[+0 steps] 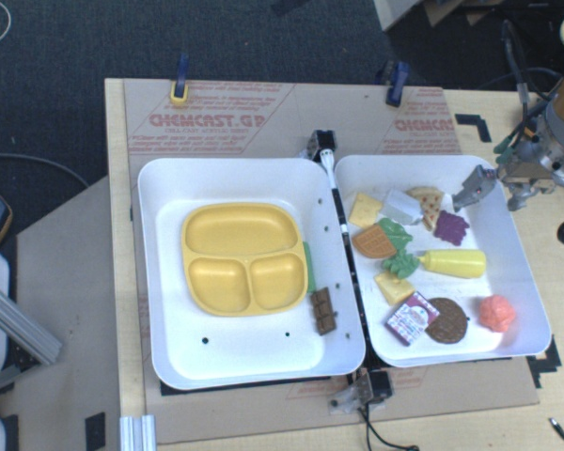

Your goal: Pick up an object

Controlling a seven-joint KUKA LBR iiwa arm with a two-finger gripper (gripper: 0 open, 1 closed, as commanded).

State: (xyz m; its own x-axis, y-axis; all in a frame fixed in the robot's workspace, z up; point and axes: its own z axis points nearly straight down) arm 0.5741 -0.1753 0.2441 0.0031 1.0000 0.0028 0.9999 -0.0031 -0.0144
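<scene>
**Gripper poised over the toy-food bin**

Camera view: the gripper (pixel 484 188) hangs at the right bin's (pixel 531 280) far right edge, its grey fingers apparently spread and holding nothing, though the slant makes that hard to judge.

Below lie small moulded toy foods. The yellow corn-like piece (pixel 454 264), at the bin's centre, looks the fairest pick: light, rigid, smooth plastic, a rounded bar best pinched across its narrow middle, though it may slip.

The pink lump (pixel 496 313) near the right edge looks rough-skinned; the brown cookie (pixel 446 320) is flat.

The left bin (pixel 164 341) carries a glossy yellow compartment tray (pixel 244 256) and a brown chocolate bar (pixel 322 310) by its right edge.
</scene>
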